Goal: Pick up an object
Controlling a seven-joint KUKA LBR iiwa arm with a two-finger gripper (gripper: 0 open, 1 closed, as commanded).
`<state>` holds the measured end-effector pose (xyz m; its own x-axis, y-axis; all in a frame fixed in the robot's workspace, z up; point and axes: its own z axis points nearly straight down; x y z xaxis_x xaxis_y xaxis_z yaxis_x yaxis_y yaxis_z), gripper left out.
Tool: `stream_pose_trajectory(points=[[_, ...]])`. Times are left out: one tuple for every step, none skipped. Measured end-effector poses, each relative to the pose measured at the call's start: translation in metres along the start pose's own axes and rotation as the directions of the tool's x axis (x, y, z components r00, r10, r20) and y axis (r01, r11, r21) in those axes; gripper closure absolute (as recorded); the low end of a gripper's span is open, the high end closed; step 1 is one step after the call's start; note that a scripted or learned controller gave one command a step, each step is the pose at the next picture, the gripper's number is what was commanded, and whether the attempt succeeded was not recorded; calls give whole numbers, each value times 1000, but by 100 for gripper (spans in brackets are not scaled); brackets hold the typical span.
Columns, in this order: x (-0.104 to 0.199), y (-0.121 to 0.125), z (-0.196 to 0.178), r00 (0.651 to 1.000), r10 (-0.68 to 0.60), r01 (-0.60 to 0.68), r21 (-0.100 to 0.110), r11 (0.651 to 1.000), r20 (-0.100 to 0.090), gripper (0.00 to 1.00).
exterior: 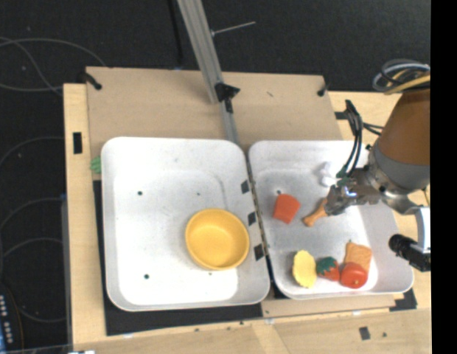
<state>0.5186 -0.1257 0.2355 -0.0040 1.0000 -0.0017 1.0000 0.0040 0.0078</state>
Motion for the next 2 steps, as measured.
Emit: stream_pose_trajectory(points=[[0, 1, 0, 1000, -2, 2, 5, 1000, -1, 100], [43, 14, 5, 1000, -2, 2, 6, 1000, -2, 100]])
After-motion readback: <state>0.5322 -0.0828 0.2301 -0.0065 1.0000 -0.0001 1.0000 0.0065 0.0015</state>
